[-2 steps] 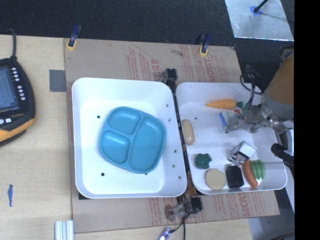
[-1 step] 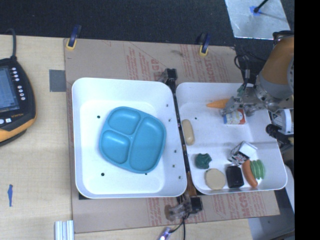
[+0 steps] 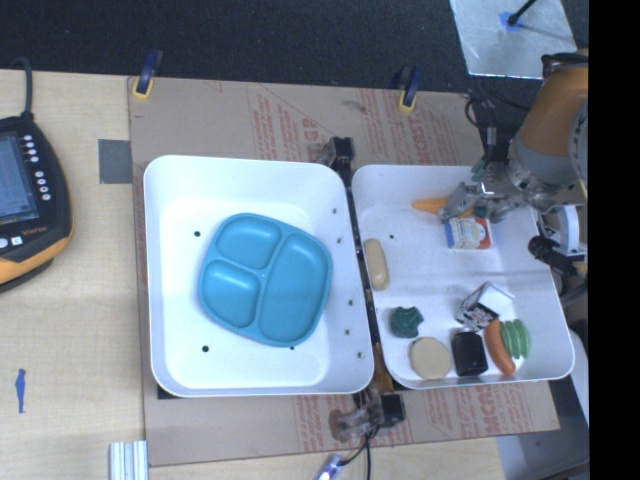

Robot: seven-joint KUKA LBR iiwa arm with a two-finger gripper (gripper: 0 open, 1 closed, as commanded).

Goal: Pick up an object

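The right bin (image 3: 530, 268) holds several small objects. A white, blue and red packet (image 3: 467, 233) lies near its back, with a small orange carrot piece (image 3: 430, 206) to its left. My gripper (image 3: 481, 201) hangs at the packet's upper edge, reaching in from the right; I cannot tell whether it touches the packet. A tan bread roll (image 3: 376, 264) lies by the left wall. At the front are a dark green lump (image 3: 405, 320), a tan round piece (image 3: 431, 358), a black block (image 3: 468, 353), an orange carrot (image 3: 498, 347), a green piece (image 3: 516, 337) and a small white-and-black item (image 3: 483, 305).
The left bin (image 3: 170, 268) holds a blue divided plate (image 3: 266, 279). A teach pendant (image 3: 25, 200) lies on the bench at far left. Clamps (image 3: 147, 73) (image 3: 406, 86) sit at the back edge of the cardboard sheet.
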